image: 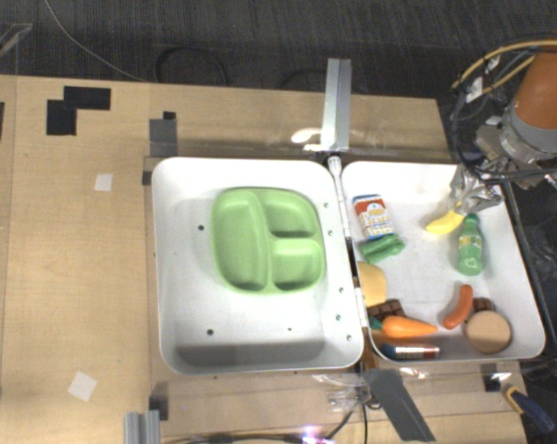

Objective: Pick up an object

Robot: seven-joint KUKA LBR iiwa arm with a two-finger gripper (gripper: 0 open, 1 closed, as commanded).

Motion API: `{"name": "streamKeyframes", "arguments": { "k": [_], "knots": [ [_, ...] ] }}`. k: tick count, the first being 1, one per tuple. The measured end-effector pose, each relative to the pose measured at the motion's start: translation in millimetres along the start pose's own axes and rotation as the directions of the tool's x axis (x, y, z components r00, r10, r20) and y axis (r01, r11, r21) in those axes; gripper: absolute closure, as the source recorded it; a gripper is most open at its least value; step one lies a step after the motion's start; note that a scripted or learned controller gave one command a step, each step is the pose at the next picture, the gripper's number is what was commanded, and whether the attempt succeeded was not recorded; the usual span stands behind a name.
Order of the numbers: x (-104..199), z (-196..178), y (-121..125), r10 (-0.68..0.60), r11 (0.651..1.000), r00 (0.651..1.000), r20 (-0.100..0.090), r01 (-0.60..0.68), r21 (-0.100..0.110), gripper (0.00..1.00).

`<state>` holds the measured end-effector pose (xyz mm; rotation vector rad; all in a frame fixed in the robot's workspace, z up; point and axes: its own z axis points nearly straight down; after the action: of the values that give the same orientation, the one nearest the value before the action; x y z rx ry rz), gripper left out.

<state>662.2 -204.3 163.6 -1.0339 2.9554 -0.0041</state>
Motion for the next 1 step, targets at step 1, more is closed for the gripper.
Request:
{"name": "streamKeyframes", "arguments": {
  "k": [1],
  "knots": [
    [42.7, -10.2, 95.8, -0.213, 0.977, 0.977, -0.001, 0.213, -0.001, 1.00]
  ]
}}
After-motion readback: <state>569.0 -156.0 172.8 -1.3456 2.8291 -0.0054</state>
